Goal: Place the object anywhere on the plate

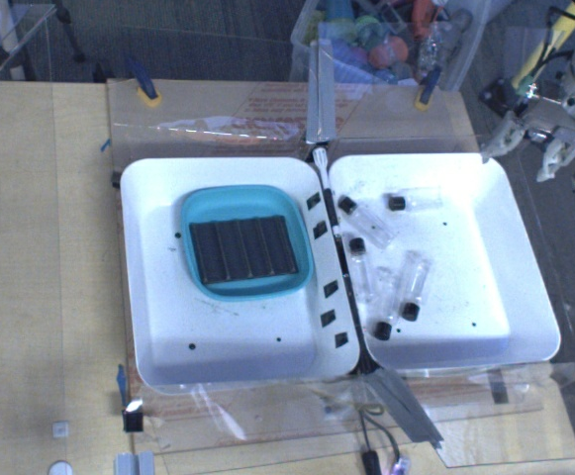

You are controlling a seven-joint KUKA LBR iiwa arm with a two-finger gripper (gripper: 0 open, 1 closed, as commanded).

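Camera view: gripper (560, 144) parked off the right bin's far corner, black slab on the plate.
From here, the gripper sits beyond the right bin (525, 315), touching nothing that I can see; whether it is open or closed I cannot tell. The black ribbed slab (242, 248) lies flat in the teal plate (193, 216), in the left bin (153, 295). Clear black-capped vials (414, 277) lie scattered in the right bin.
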